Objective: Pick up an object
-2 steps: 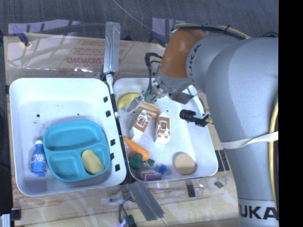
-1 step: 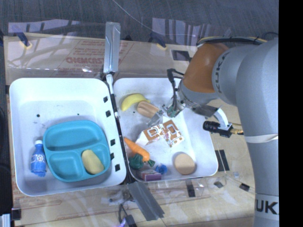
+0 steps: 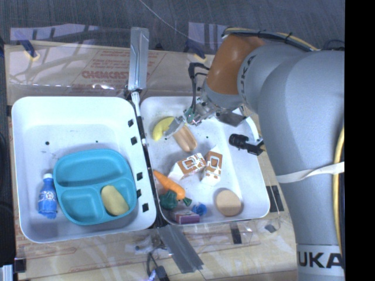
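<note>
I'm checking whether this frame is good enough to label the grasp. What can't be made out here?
- Gripper: camera view; too small and blurred against the right bin's wall to tell its state or whether it touches the yellow banana.
- Small items at the right bin's front edge: piled together, too small to identify.
- Blue bottle label: too small to read.
- Arm: covers the bin's right rim; cut off by the frame's bottom edge.
</note>
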